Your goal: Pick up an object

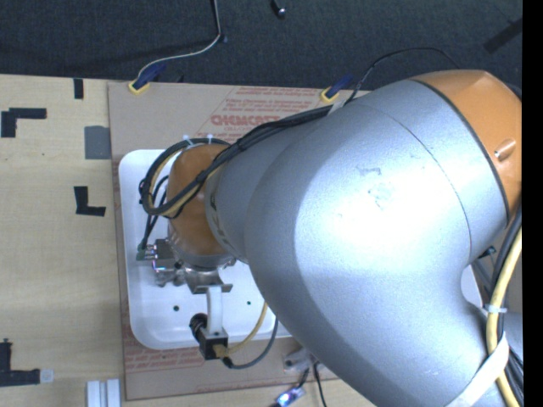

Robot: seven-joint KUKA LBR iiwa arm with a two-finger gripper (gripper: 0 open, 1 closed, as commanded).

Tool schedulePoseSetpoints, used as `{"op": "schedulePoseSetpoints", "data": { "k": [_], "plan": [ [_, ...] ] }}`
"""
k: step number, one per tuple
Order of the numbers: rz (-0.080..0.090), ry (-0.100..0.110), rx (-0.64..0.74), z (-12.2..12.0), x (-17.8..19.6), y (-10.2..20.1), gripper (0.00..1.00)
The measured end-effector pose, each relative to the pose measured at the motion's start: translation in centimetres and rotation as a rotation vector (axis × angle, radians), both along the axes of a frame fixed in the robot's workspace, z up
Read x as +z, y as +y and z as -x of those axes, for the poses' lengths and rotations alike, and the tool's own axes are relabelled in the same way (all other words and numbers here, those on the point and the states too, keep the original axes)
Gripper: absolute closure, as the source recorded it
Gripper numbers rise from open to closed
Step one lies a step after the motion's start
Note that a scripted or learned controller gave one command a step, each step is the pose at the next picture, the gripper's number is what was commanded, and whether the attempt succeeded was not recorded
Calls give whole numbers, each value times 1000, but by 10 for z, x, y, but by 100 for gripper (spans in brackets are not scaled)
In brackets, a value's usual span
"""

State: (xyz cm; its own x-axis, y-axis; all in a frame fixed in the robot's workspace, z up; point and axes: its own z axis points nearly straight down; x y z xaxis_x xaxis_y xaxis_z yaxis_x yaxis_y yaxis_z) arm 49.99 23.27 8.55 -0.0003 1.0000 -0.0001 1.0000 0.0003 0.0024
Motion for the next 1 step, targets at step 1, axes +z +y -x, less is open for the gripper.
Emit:
{"op": "schedulePoseSetpoints", "data": {
  "k": [1],
  "plan": [
    [-1, 1, 0, 16, 73, -26, 100]
  ]
}}
